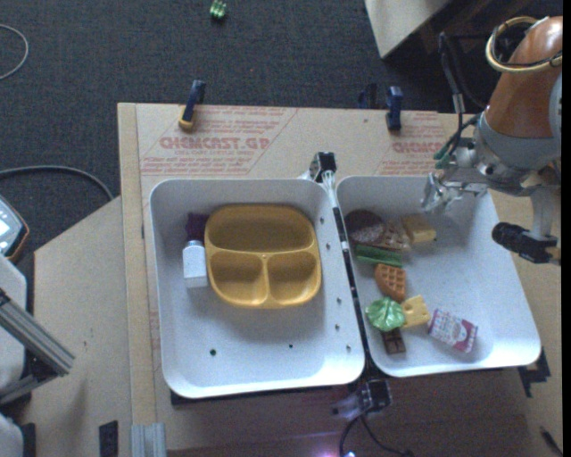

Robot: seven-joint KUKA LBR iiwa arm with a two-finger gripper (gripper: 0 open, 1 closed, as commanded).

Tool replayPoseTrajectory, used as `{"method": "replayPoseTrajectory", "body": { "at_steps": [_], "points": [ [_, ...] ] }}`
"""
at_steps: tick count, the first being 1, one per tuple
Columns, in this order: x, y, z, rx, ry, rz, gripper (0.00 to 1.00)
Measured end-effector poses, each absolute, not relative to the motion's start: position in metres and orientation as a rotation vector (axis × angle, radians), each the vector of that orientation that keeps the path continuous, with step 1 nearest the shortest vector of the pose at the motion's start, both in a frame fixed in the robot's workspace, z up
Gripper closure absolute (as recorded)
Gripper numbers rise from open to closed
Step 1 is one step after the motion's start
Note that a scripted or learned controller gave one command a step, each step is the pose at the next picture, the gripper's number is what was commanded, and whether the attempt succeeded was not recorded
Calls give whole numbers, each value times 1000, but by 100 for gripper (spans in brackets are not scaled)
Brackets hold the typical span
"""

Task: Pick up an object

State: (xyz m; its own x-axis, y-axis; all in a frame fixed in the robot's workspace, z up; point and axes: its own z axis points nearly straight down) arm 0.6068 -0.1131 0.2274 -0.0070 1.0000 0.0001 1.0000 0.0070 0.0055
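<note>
1. The floor [80,62] is dark, speckled carpet, running along the top and left of the view.
2. A pale worktop [134,268] with a cardboard sheet [268,138] printed in red lettering covers the middle.
3. A yellow-and-blue clamp [191,105] and a blue clamp [393,107] grip the sheet's far edge.
4. A thin cable [67,174] curves over the carpet at left.
5. A light board [401,22] lies at the top right.
6. A small green item [218,10] sits on the carpet at the top.
7. The light is dim and even.

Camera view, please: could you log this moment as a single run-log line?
claw: over right white bin's far edge | held: nothing visible | nearest: pale yellow cheese-like block | yellow plastic divided tray: left white bin
</note>
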Motion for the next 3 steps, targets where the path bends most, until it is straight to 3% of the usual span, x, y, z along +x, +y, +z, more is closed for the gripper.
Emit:
{"method": "replayPoseTrajectory", "body": {
  "at_steps": [2,3],
  "points": [
    [658,-29,216,2214,2224,5,100],
    [658,-25,234,2217,2220,5,100]
  ]
}}
